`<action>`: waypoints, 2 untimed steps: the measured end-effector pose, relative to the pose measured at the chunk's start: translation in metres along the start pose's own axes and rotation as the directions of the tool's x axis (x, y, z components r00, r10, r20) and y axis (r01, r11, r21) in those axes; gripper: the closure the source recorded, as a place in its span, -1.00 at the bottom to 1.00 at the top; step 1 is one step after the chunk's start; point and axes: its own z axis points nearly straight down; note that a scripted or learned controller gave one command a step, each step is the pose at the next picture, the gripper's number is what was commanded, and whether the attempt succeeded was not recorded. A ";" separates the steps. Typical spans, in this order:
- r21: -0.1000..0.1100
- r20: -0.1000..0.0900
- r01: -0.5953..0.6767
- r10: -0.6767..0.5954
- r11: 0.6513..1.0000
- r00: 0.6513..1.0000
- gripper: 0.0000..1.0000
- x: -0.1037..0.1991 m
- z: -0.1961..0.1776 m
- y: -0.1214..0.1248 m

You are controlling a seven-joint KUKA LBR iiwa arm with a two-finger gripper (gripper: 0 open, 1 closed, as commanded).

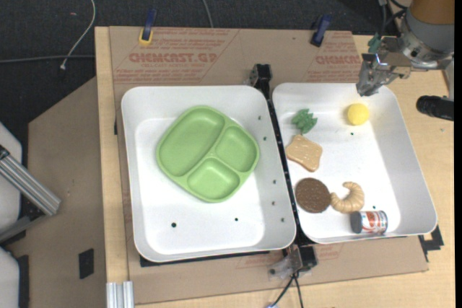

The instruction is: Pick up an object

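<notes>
My gripper (368, 85) hangs over the far edge of the right bin (411, 155), just above and slightly right of a yellow ball (356, 114); nothing shows between its fingers. In the same bin lie a green toy broccoli (304, 120), a tan toast slice (304, 153), a brown round cookie (312, 195), a tan croissant (349, 197) and a small can with a red label (370, 221) lying on its side near the front edge.
The left bin (144, 177) holds a green divided plate (208, 153). Black clamps (260, 74) join the bins in the middle. Blue clips (148, 27) pin the cardboard base at the back. Cables run over the dark floor behind.
</notes>
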 end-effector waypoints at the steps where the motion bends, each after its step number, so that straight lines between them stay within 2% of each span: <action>1: 0.000 -0.001 0.001 -0.001 1.000 1.000 1.00 0.055 -0.006 0.001; 2: -0.001 0.000 0.002 -0.002 1.000 1.000 1.00 0.115 0.003 0.015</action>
